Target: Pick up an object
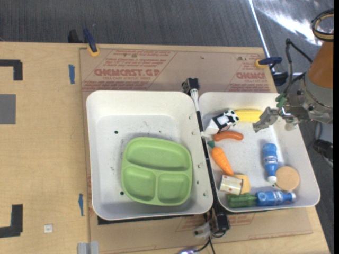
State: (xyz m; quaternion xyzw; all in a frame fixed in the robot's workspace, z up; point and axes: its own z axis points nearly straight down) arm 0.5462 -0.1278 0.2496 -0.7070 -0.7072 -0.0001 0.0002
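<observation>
The right bin (310, 192) holds several small items: a yellow banana (247, 114), a black-and-white cow toy (226, 119), a red sausage (229, 136), a carrot (222, 161), an upright blue bottle (269, 160), a tan round disc (287, 178), a lying blue bottle (275, 197), a green piece (240, 200) and a cream-and-yellow block (234, 184). My gripper (275, 121) hangs over the bin's far right part, just right of the banana and above the upright bottle. Its fingers stand open with nothing between them.
The left bin (100, 142) contains a green divided plate (157, 169). A black clamp (190, 84) sits at the far end of the ridge between the bins. Cardboard lies under both bins, held by blue and yellow clips at the back.
</observation>
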